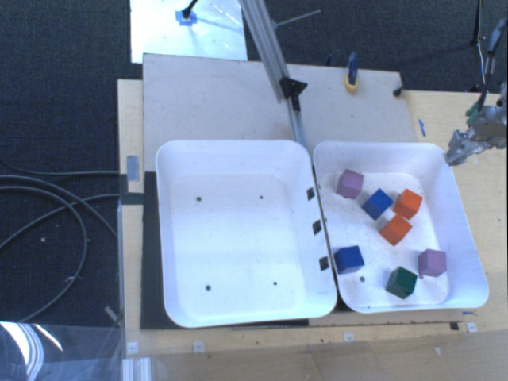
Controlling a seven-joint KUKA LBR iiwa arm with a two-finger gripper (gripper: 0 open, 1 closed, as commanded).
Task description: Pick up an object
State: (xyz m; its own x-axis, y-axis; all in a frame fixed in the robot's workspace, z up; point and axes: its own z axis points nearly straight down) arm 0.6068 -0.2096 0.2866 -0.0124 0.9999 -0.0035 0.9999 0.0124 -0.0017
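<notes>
The right bin (pixel 468 236) holds several small blocks: a purple one (pixel 349 184), a blue one (pixel 378 203), two orange ones (pixel 408 203) (pixel 395 229), another blue one (pixel 348 259), a second purple one (pixel 432 262) and a dark green one (pixel 402 282). My gripper (pixel 458 152) is at the far right edge of the camera view, above the right bin's upper right corner and well apart from every block. I see nothing between its fingers.
The left bin (pixel 171 213) lies beside the right one, with black clips (pixel 316 227) along the shared wall. A slanted metal pole (pixel 266 38) crosses the board behind the bins. Cables (pixel 48 213) lie on the floor at left.
</notes>
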